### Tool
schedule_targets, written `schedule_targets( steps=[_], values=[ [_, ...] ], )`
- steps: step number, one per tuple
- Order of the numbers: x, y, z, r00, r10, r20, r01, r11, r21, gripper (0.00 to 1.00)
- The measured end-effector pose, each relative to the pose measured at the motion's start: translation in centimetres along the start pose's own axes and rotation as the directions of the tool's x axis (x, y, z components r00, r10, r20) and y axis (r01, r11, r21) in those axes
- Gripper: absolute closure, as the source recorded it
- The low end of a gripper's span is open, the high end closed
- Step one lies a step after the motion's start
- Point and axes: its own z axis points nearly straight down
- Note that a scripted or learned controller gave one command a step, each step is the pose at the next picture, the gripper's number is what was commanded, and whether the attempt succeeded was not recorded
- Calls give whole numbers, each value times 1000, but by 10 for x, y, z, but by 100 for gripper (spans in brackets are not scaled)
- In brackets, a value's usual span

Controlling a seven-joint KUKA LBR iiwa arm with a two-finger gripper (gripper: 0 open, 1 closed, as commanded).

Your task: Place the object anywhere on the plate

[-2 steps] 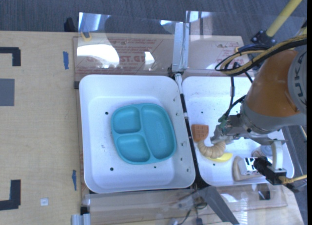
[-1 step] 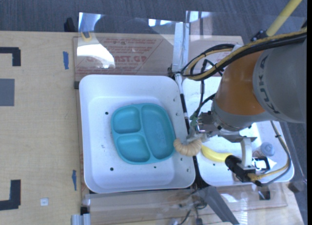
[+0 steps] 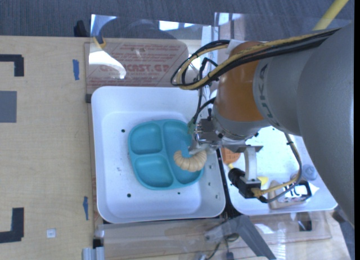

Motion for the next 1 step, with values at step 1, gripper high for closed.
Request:
schedule_targets(
  steps=[1],
  values=[
    [-2, 0, 0, 1000, 4, 1, -4, 1000, 0, 0]
  ],
)
